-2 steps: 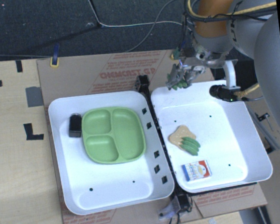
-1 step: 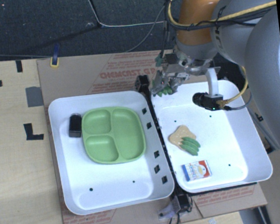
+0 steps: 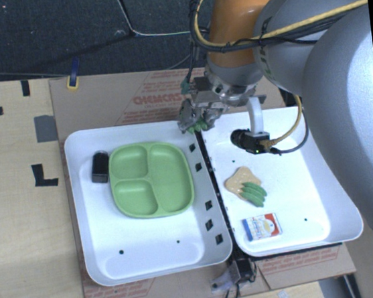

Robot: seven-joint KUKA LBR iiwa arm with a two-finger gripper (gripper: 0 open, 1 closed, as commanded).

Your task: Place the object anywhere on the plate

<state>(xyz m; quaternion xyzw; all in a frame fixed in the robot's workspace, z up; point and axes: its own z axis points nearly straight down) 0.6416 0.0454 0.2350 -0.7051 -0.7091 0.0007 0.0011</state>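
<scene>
Small red-and-white packet [image 3: 260, 226] nearest, right bin [image 3: 310, 163]; tan-and-green toy [image 3: 246, 186] just beyond. Green plate [image 3: 151, 179] in left bin [image 3: 86, 211], bare. My hand [image 3: 196, 118] hovers above the divider; grip state unreadable. Step: reaching for pickup. Next: descend onto the toy, probably.

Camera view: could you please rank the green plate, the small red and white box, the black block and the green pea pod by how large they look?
1. green plate
2. red and white box
3. black block and green pea pod: look alike, so left unranked.
</scene>
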